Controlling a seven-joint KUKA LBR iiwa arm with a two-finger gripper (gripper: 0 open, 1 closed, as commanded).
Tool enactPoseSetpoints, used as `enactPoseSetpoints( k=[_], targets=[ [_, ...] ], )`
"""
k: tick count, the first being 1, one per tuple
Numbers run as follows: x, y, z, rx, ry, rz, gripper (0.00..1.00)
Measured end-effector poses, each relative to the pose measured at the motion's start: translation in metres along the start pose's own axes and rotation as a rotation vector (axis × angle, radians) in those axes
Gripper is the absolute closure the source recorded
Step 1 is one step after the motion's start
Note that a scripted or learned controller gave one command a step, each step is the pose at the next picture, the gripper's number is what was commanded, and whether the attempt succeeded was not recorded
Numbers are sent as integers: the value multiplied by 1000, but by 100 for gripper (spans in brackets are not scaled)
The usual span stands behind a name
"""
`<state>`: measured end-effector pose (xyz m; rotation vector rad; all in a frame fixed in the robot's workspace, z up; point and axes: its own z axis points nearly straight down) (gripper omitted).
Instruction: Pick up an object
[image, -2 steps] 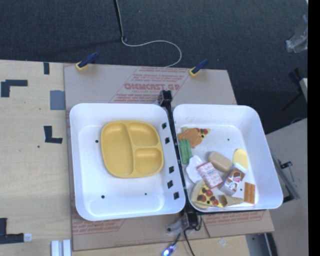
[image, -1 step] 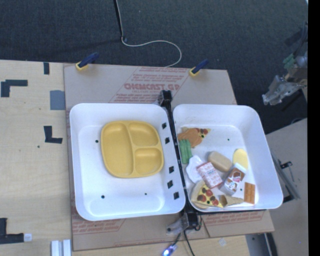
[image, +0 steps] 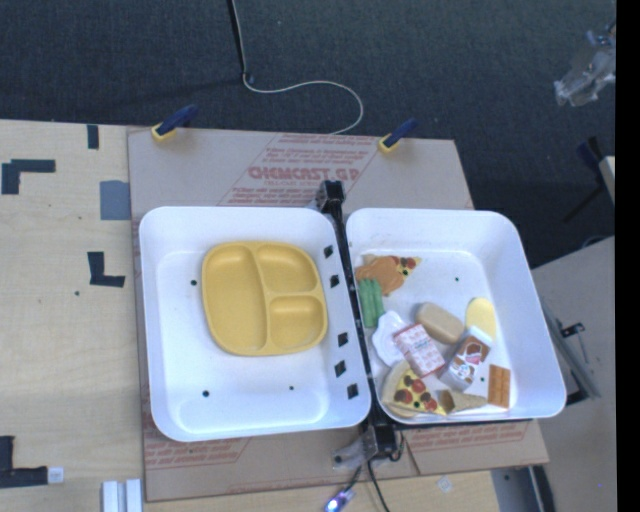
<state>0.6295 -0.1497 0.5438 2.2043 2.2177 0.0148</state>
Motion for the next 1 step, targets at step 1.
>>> enactPoseSetpoints(
  k=[1],
  targets=[
    [-4,-34,119,30,6,7,100]
  ],
)
